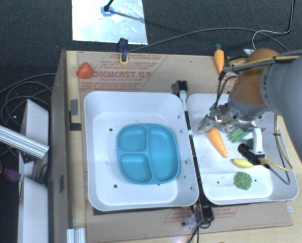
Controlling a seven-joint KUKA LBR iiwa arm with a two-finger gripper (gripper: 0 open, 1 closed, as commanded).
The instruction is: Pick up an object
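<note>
Lying beside the pincer (215,121), state unclear: tapered orange carrot (218,142) in right bin (279,191).

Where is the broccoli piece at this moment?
The broccoli piece lies in the right bin, near its front edge, just below the yellow banana-like item and down-right of the orange carrot.

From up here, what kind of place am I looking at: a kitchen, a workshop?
Probably a robotics lab, not a kitchen. A robot arm reaches over two white bins, toy food like a carrot lies in one, and loose cables trail across the floor.
</note>
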